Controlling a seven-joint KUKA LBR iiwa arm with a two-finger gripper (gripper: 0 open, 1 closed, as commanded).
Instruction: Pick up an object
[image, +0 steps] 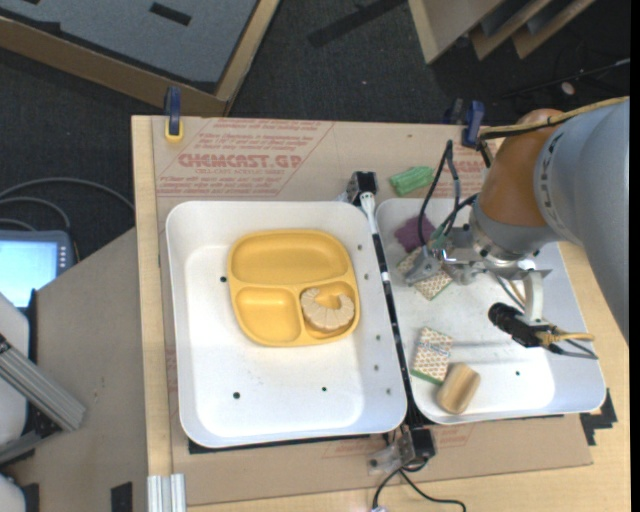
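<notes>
Gripper (428, 265): low in the right bin (520, 395), to the right of the plate (290, 258), level with its upper half.
Pincer state: cannot tell; the wrist hides it from above, and nothing shows as held.
Likely target: the packet (433, 286), a small patterned sachet just below the gripper, to the right of the plate and level with its middle. That this is the one aimed at is a guess from how near it is.
Packet, handling: probably light, thin and limp. It lies nearly flat, so it gives little height to pinch and may slide on the smooth bin floor.
Packet, hold: best taken across a raised edge or corner, low against the floor. A grip at the flat centre would likely skid off.
Left bin (210, 360): holds the yellow plate, which has three compartments.
Plate contents: a pale roll (325, 308) in the lower right compartment; the other two are bare.
Right bin contents: the packet; a purple thing (410, 232) right of the plate's top edge; a second packet (432, 352) below and right of the plate; a tan cylinder (457, 388) just below that.
Outside the bins: a green thing (411, 181) on the bench, above and right of the plate.
Easier pick, by judgement: the cylinder looks stiff and thick, with sides that suit a pinch.
</notes>
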